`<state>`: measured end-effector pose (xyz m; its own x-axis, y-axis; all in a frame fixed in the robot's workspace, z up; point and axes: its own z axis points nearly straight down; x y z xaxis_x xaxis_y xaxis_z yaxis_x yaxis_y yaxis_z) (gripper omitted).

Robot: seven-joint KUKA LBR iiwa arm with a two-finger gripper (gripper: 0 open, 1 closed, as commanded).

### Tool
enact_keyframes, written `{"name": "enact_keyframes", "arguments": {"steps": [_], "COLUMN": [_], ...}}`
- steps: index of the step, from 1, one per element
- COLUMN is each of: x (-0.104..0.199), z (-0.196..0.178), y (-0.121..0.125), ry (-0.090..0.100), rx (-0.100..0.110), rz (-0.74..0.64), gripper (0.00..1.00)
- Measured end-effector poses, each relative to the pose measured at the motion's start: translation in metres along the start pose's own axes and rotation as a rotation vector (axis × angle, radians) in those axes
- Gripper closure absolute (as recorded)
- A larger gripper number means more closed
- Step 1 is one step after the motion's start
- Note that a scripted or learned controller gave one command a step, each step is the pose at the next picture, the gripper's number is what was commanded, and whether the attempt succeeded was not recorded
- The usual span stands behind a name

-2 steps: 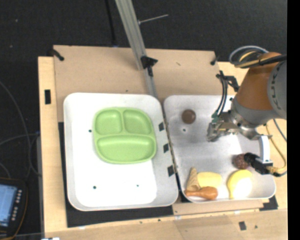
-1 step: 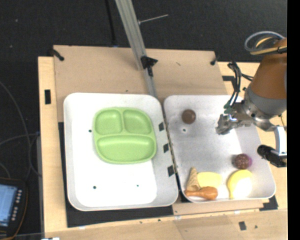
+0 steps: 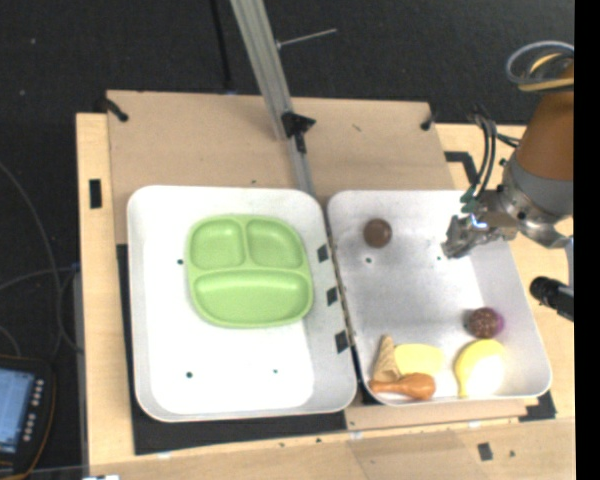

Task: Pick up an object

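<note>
My gripper (image 3: 458, 240) hangs over the right bin's (image 3: 420, 278) upper right part, coming in from the right edge under the orange wrist band. A small brown ball (image 3: 377, 232) lies near the bin's top left, well to the left of the gripper. A dark purple ball (image 3: 484, 321) sits lower right. Along the bin's front lie a yellow lemon-like piece (image 3: 479, 367), a pale yellow slab (image 3: 418, 358), an orange carrot-like piece (image 3: 408, 386) and a tan wedge (image 3: 385, 356). Nothing is visible between the fingers.
The left bin (image 3: 160, 368) holds a green divided plate (image 3: 249, 271). A grey metal pole (image 3: 270, 78) slants down from the top to the gap between the bins. A dark tablet (image 3: 10, 408) lies off the bench at lower left.
</note>
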<state>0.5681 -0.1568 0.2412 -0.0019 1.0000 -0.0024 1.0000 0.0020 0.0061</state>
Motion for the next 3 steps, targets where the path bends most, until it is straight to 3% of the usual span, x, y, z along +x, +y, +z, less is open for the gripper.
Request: {"name": "enact_keyframes", "arguments": {"steps": [2,3], "x": [0.112,0.174], "z": [-0.007,-0.011], "y": [-0.033,-0.038], "ry": [0.004,0.005], "rx": [0.005,0.004], "rz": [-0.005,-0.008], "gripper": [1.00,1.00]}}
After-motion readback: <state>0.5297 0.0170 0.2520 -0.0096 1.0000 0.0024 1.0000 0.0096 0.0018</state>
